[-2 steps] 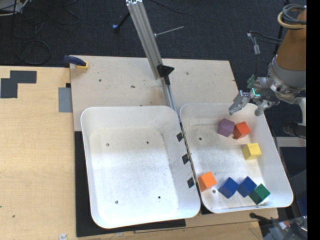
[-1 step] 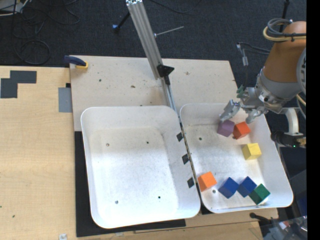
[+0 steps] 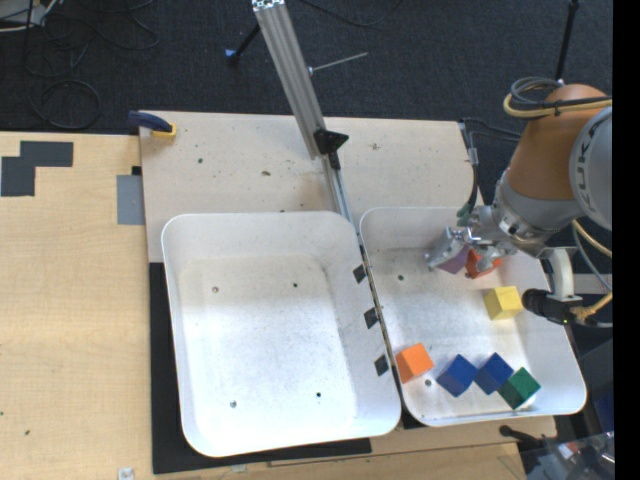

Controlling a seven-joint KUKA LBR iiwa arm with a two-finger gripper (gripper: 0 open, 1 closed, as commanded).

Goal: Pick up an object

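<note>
Metal gripper [image 3: 462,251] above matte yellow cube [image 3: 503,302], right bin [image 3: 560,393].

Right bin [image 3: 560,393] contents: yellow cube [image 3: 503,301] near the right wall, mid-length. Orange cube [image 3: 413,362] against the left wall near the front. Two blue cubes [image 3: 457,375] [image 3: 493,371] side by side and a green cube [image 3: 520,386] in a row along the front edge toward the right corner, touching or nearly so.
</note>
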